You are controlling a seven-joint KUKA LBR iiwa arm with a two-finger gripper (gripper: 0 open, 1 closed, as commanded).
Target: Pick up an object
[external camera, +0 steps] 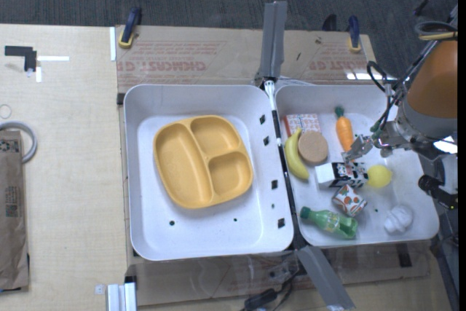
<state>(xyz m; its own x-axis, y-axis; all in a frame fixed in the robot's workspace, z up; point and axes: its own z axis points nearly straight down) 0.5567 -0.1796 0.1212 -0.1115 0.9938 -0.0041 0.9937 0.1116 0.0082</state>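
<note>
Camera view: two white bins sat side by side on the bench, the left bin [138,178] carrying only a yellow divided plate [204,160], the right bin [429,229] crowded with small things. The arm [437,84] reached in from the right, and its pincer [358,149] hung low over the middle of the right bin, just right of the carrot [344,132] and just above a small black-and-white block [341,172]. Whether the pincer was released or clenched, I could not tell; the tips were too small and cluttered, and nothing was clearly seen between them. Candidate things all lay in the right bin: banana [295,155] at the left wall, a round tan disc [314,147] touching it, a red-patterned pack [302,123] behind, a lemon [378,176] just right of the block, a patterned cube [349,200] nearer, a green bottle [329,222] lying at the near edge, and a white lump [397,219] near right. Likely target was the block or the carrot, a guess only. Risks: items packed close, so a descent could land between two and close on nothing; it could nudge the lemon, which would roll; the carrot's tapered shape could slip out; or the block could tip against the cube.
</note>
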